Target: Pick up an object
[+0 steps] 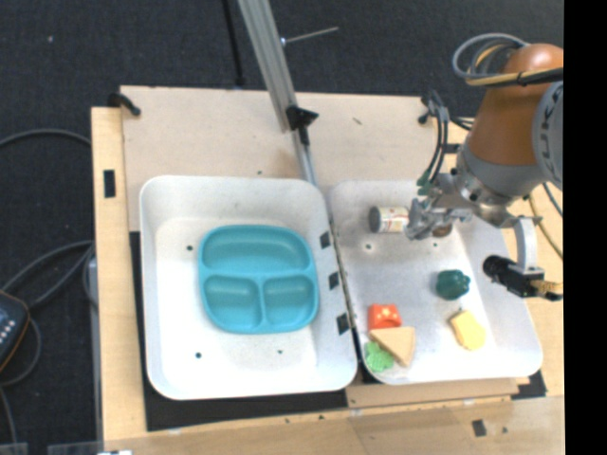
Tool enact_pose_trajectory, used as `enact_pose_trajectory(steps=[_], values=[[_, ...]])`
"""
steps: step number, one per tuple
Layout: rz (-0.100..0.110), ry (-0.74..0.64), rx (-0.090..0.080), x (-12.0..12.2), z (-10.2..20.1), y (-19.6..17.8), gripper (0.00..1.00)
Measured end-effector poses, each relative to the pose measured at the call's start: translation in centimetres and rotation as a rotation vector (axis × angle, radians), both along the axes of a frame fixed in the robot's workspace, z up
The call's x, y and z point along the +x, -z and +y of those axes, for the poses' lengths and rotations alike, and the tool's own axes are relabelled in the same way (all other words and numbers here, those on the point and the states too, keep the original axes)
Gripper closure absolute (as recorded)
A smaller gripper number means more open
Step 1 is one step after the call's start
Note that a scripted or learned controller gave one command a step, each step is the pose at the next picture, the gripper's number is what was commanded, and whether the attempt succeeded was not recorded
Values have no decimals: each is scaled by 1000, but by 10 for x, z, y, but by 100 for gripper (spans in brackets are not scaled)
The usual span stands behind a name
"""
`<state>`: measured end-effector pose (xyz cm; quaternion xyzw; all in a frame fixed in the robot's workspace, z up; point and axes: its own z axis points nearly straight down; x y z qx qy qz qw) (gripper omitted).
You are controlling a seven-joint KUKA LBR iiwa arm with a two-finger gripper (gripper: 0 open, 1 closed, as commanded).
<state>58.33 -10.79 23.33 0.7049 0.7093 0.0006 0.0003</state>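
Observation:
My gripper (424, 224) hangs over the far part of the right bin (417, 282), just right of a small white and grey cylinder (389, 219) that lies on its side. The cylinder's right end touches or sits under the gripper. A dark green round object (452, 283) lies in the middle right of that bin. A yellow block (467, 330) rests nearer the front right. At the front left of the bin lie a red piece (384, 316), a tan wedge (395, 342) and a green piece (377, 356), bunched together.
The left bin (171, 207) holds a teal divided tray (257, 278). A slanted metal bar (275, 64) runs from the top down to the gap between the bins. The grey arm with its orange band (507, 121) comes in from the upper right.

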Motion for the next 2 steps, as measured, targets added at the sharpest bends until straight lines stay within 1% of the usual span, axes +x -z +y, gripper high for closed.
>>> enact_pose_trajectory(steps=[1,2], values=[[-1,0,0,7,45,0,100],[1,-1,1,9,96,8,100]])
